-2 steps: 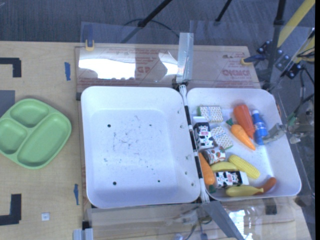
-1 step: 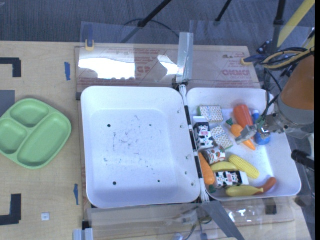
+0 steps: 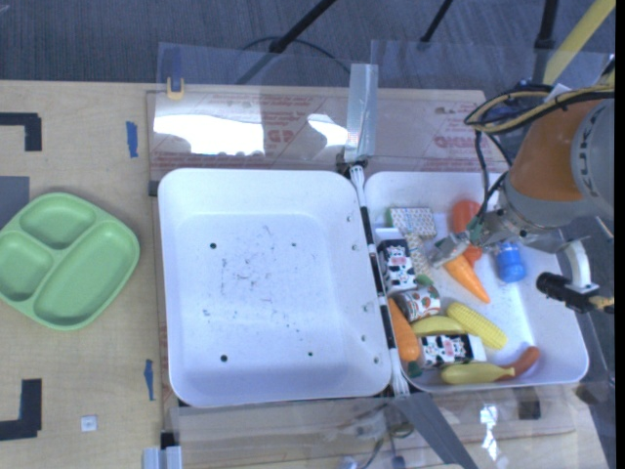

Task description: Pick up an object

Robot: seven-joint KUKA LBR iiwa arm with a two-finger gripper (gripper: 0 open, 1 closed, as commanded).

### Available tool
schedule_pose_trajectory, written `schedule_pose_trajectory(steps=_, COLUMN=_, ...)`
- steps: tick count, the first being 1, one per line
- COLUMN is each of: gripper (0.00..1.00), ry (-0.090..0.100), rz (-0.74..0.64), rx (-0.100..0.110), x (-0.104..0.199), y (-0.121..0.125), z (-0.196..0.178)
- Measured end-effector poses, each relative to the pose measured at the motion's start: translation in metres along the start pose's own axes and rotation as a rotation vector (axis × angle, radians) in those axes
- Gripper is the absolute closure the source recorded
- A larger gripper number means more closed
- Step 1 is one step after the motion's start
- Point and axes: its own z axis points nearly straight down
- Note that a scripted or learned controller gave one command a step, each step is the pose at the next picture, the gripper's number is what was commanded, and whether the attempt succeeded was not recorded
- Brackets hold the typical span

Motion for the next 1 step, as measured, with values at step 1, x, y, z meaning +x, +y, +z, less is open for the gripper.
schedule_pose_trajectory(steps=1, gripper=1.0, ry=0.0, rz=0.0, rx=-0.001, x=0.0002, y=0.0001, z=-0.0091)
